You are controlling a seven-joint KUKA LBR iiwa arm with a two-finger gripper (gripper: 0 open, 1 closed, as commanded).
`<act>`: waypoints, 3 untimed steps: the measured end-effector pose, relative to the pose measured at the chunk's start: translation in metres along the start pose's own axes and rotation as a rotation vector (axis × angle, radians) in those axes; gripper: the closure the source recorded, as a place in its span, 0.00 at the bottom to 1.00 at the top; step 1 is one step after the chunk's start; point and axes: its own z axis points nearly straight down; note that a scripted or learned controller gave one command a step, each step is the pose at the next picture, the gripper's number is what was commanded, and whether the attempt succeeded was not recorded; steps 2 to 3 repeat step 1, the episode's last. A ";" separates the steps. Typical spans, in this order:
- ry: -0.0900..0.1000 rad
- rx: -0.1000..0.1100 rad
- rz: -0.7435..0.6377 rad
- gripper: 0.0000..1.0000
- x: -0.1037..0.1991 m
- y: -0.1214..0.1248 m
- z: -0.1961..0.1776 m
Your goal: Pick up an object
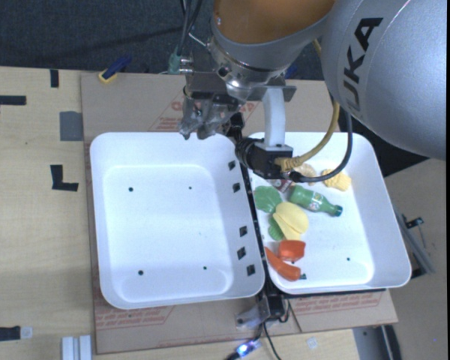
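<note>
The right bin (375, 223) holds several small toys along its left side: a green bottle (315, 199), a yellow rounded piece (291, 220), a green piece (266, 199), an orange-red piece (292, 250), an orange carrot-like piece (282, 267) and a yellow piece (338, 180) near the back. My gripper (204, 124) hangs over the back rim of the left bin (165, 223), close to the divider between the bins. It is well apart from the toys, and I see nothing held in it.
The big grey arm with its orange band (270, 6) covers the upper right of the view and overhangs the back of the right bin. Cables and a white bracket (274, 126) hang by the divider. Both bins rest on a cardboard sheet (135, 103).
</note>
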 end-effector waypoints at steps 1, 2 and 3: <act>0.002 0.000 -0.006 1.00 0.039 0.040 0.185; 0.002 0.000 -0.006 1.00 0.039 0.040 0.185; 0.002 0.000 -0.006 1.00 0.039 0.040 0.185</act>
